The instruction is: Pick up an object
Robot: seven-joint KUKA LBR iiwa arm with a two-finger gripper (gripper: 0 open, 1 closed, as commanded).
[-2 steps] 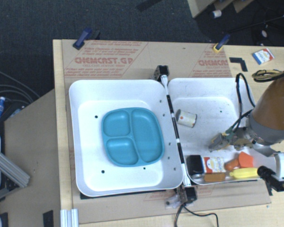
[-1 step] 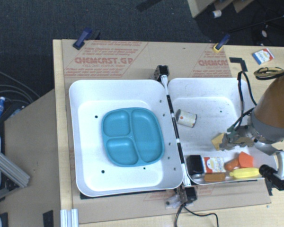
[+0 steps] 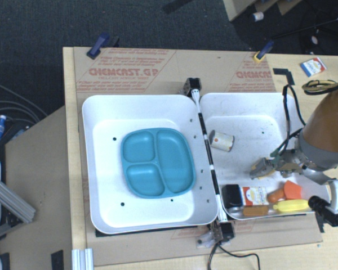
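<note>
In the right bin lie several small objects. A white cylinder with a reddish end rests near the bin's left wall. Along the front edge sit a black block, a red and white packet, an orange piece, a yellow banana-shaped piece and a brown stick. My gripper hangs low over the middle of this bin, just above and behind the packet and the orange piece, to the right of the cylinder. Nothing is visibly held in it.
The left bin holds a blue divided plate. The arm comes in over the right bin's right side, with a black cable looping above it. Clamps and cardboard lie behind the bins.
</note>
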